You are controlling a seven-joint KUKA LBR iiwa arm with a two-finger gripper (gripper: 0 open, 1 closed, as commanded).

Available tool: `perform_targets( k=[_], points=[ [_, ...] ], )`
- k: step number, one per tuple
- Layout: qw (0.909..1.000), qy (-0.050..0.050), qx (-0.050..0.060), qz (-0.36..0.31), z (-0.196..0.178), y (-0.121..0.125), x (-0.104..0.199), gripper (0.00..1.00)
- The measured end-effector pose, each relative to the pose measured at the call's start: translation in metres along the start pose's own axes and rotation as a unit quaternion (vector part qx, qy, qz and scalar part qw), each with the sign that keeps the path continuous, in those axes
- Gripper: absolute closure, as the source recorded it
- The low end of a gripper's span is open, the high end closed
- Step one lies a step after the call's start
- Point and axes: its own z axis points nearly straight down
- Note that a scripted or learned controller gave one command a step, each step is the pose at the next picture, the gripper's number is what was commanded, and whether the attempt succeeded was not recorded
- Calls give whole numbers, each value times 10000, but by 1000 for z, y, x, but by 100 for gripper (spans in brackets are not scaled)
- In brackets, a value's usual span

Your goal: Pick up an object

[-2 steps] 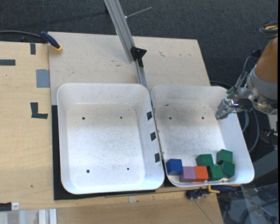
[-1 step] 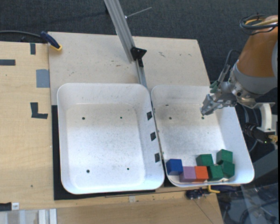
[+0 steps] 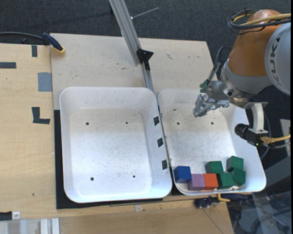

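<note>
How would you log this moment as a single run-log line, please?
arm: over right bin far end | gripper: nothing seen held | blocks: clustered at near edge, untouched | left bin

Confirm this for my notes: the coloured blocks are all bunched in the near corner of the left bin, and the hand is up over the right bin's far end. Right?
Wrong bin. The camera view shows the coloured blocks bunched in the near corner of the right bin, not the left bin. The rest stands: the hand is over the right bin's far end.
</note>
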Motion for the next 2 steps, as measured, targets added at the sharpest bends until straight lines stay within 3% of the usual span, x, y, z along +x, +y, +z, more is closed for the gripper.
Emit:
perform_targets(
  k=[2],
  points=[
    [10000, -7, 7, -1, 6, 11, 108, 100]
  ],
)
